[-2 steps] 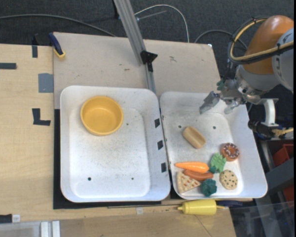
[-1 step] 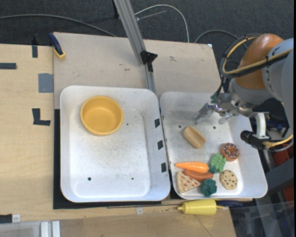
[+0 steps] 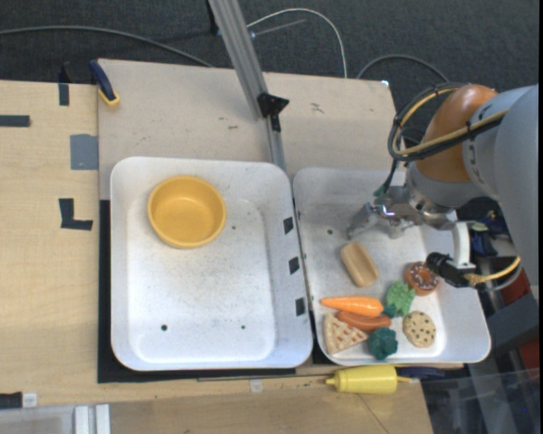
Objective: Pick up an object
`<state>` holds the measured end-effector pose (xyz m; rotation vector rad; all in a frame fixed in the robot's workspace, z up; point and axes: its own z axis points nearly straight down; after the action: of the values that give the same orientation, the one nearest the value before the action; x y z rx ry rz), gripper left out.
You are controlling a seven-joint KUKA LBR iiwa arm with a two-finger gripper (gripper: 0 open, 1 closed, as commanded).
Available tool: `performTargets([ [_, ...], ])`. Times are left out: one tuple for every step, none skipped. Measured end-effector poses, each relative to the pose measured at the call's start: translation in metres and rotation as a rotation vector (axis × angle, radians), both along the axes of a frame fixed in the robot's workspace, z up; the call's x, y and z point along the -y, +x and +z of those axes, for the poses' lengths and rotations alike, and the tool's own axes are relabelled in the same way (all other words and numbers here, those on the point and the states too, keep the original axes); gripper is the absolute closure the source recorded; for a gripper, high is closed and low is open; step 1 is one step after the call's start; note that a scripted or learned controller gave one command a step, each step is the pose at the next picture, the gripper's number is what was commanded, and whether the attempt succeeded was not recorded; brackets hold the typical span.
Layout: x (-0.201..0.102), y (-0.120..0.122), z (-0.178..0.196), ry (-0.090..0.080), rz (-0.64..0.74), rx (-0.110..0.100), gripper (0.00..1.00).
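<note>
The gripper point(image 3: 366, 224) hangs over the right bin point(image 3: 330, 193) with its fingers spread and nothing between them. Just below it lies a bread roll point(image 3: 358, 263), close to the fingertips but apart from them. Farther below sit a carrot point(image 3: 353, 306), a pizza slice point(image 3: 343, 335) and broccoli point(image 3: 383, 343); below and to the right are a donut point(image 3: 423, 278) and a cookie point(image 3: 419, 328). Well to the left, a yellow bowl point(image 3: 186, 210) sits in the left bin point(image 3: 208, 333). A mustard bottle point(image 3: 366, 381) lies on the worktop point(image 3: 181, 107) beyond the bins.
</note>
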<state>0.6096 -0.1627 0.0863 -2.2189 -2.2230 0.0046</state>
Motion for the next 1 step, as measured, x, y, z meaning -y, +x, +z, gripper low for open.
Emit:
performTargets([
  [-0.0009, 0.0004, 0.0117, 0.001, 0.002, 0.000, 1.00],
])
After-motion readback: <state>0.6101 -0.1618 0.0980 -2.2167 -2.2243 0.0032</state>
